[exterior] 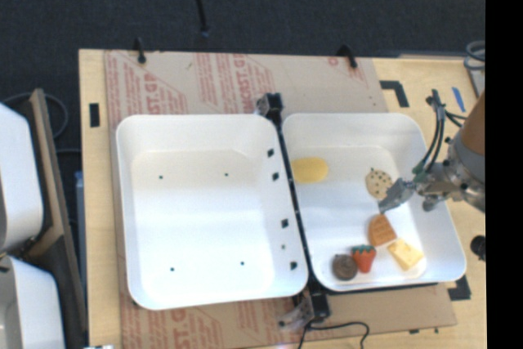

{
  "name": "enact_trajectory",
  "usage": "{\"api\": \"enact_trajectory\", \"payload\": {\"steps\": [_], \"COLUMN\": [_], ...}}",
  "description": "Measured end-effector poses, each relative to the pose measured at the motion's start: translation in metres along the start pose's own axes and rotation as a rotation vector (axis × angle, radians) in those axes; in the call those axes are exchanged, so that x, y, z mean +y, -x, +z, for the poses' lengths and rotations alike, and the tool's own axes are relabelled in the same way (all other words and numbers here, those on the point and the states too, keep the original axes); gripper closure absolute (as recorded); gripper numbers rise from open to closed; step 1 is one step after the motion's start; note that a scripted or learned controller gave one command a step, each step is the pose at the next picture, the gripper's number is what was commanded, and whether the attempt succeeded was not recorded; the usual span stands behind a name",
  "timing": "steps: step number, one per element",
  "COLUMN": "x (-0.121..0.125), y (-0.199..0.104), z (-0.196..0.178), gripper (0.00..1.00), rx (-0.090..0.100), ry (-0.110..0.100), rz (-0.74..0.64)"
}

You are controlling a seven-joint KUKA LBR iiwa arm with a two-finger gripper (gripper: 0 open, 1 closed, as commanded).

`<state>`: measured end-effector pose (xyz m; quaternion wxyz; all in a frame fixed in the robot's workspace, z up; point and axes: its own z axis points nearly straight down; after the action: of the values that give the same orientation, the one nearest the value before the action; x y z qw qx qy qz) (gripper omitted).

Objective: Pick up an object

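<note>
Cookie (377, 182) just beside arm's fingers (398, 194), low in right bin (343, 127); grip unclear

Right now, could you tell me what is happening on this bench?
A robot arm reaches in from the right over the right bin, its end effector low among the small items there. It sits close to a speckled round cookie-like piece and just above an orange-brown piece. Nothing is visibly held. Also in that bin lie a yellow oval piece, a pale yellow block, a toy strawberry and a dark brown round piece. The left bin sits alongside.
</note>
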<state>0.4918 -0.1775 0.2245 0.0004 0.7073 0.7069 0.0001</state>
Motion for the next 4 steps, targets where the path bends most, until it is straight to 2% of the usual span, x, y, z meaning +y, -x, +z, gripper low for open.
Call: {"api": "enact_trajectory", "payload": {"steps": [1, 2, 3, 4], "x": [0.047, 0.051, 0.060, 0.060], "y": [0.040, 0.041, 0.025, 0.025], "z": [0.127, 0.110, 0.097, 0.097], "gripper": [0.00, 1.00, 1.00, 0.00], "rx": [0.003, 0.000, 0.000, 0.000], "ry": [-0.011, 0.001, 0.001, 0.000], "rz": [0.001, 0.001, 0.040, 0.041]}}
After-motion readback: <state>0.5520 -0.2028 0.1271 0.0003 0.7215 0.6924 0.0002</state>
